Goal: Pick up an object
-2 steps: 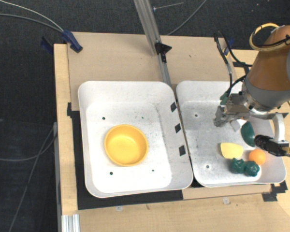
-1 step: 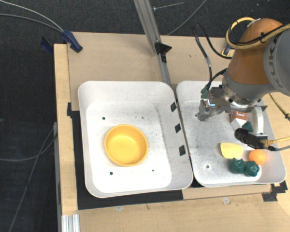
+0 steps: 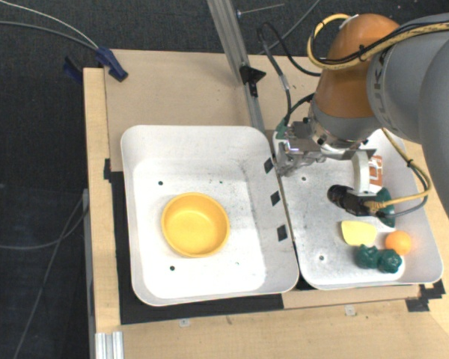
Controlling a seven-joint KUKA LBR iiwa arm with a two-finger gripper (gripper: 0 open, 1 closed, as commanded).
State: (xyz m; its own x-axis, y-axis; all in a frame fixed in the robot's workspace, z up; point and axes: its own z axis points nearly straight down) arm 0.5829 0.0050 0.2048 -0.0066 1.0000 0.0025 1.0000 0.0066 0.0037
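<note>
Hanging over the far left corner of the right bin (image 3: 314,234), the gripper (image 3: 290,154) sits close to the wall that divides it from the left bin (image 3: 179,155). The arm (image 3: 352,81) comes in from the right and its bulky wrist hides much of the tool from above, so I cannot tell whether the gripper is released or clenched. Nothing can be seen caught in it.

The pickable things lie elsewhere. A yellow bowl (image 3: 195,224) rests upright near the middle of the left bin, well apart from the gripper. In the near right corner of the right bin there is a small cluster: a pale yellow wedge (image 3: 357,232), an orange ball (image 3: 398,241) just beside it, and a dark green lump (image 3: 379,259) in front of both, near the bin's front rim. All of them rest on the bin floor.

By my reading the task is not yet done: no object is lifted, and the gripper is above a bare patch of bin, not over any item. What is left is the whole pick: moving over one thing, going down, closing on it and raising it clear.
</note>
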